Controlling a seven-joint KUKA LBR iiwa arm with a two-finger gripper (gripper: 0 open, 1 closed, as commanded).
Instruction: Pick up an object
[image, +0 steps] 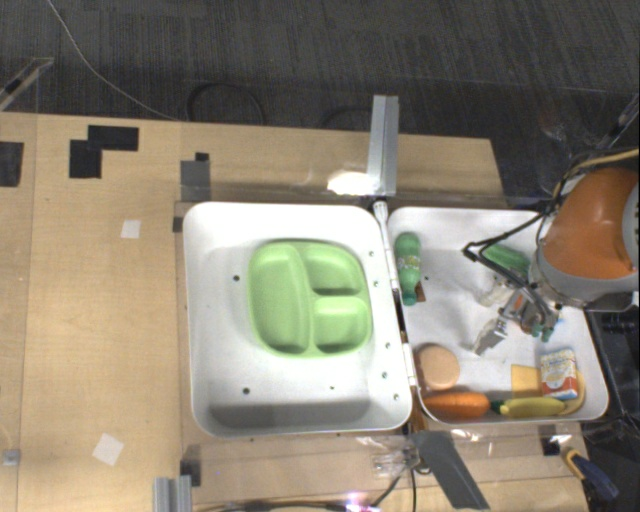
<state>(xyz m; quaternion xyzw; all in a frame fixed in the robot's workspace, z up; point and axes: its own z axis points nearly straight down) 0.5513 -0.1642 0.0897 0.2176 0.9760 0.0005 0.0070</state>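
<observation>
From my overhead camera I count two shallow white bins side by side: the left bin (215, 300) holds one pale green three-compartment plastic tray (305, 297), and the right bin (450, 300) holds the loose items. In that right bin I count one green plastic bottle with a printed label (407, 265) lying along the left wall, one round tan bun-like piece (439, 366) near the lower left corner, one orange carrot-shaped toy (457, 404) just below it against the front wall, one yellow banana-shaped toy (535, 406) beside the carrot along the same wall, one small yellow block (524, 377) just above the banana, and one small red-and-white printed carton (559, 370) next to that block. The grey arm with its orange band (595, 240) reaches in from the right and covers the bin's upper right part. The two-finger gripper (495, 333) hangs over bare bin floor, well apart from the bun; its metal fingers (487, 340) look slightly parted with nothing between them.
</observation>
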